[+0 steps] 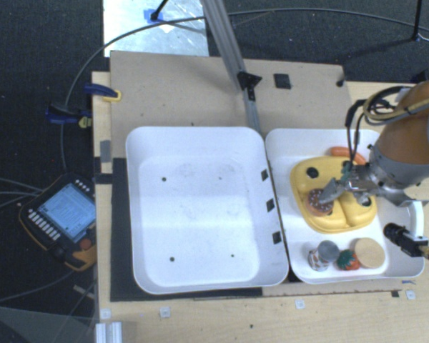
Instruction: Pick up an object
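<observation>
**Claw down over the yellow toy**

The left bin sits beside the right bin. In the right bin lies a big yellow toy — the claw rests on it. I cannot tell how far open it is. Near the front sit a grey ball, a red-green thing and a tan disc.

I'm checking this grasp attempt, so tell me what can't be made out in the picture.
- Gripper: too small and blurred to tell its state or whether it touches the yellow toy.
- Orange item: partly hidden by the arm's cables.
- Small items at the right bin's front: too blurred to identify.
- Arm: cut off by the right edge.
</observation>
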Motion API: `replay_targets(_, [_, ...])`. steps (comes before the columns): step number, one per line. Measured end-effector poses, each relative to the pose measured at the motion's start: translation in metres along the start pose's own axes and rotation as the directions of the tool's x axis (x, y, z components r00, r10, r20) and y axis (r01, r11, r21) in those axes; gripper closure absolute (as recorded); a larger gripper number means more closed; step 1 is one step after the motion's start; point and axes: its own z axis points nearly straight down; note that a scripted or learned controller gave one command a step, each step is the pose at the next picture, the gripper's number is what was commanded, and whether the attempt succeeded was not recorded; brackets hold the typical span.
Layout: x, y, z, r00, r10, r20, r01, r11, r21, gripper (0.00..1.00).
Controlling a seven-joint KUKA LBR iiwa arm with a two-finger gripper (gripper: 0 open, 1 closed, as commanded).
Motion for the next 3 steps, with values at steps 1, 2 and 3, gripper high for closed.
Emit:
replay_targets(1, [0.007, 0.007, 0.026, 1.000, -0.012, -0.007, 0.012, 1.000, -0.017, 0.00])
replay_targets(2, [0.013, 0.011, 0.013, 1.000, -0.016, -0.019, 0.016, 1.000, -0.025, 1.00])
replay_targets(3, [0.004, 0.008, -0.037, 1.000, -0.003, 0.003, 0.003, 1.000, -0.009, 1.00])
